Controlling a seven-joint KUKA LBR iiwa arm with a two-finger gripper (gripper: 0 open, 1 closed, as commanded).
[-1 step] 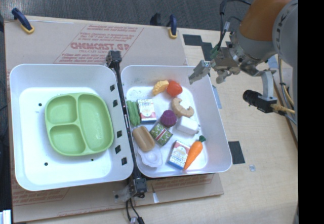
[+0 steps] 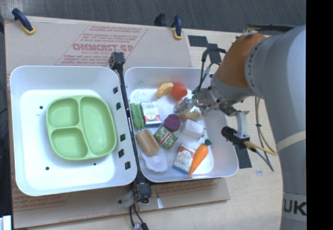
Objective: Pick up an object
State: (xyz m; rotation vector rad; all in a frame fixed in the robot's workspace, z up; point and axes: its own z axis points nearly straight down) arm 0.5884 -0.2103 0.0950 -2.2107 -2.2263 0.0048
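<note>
Reaching: the gripper is down in the right bin, among the toy food near its far right part.
Fingers: hidden in the clutter, so I cannot tell their state.
Beside gripper: red tomato, orange piece, purple item, white block.
Nearer edge: carrot, bread roll, small cartons.
Left bin: green divided plate.
</note>
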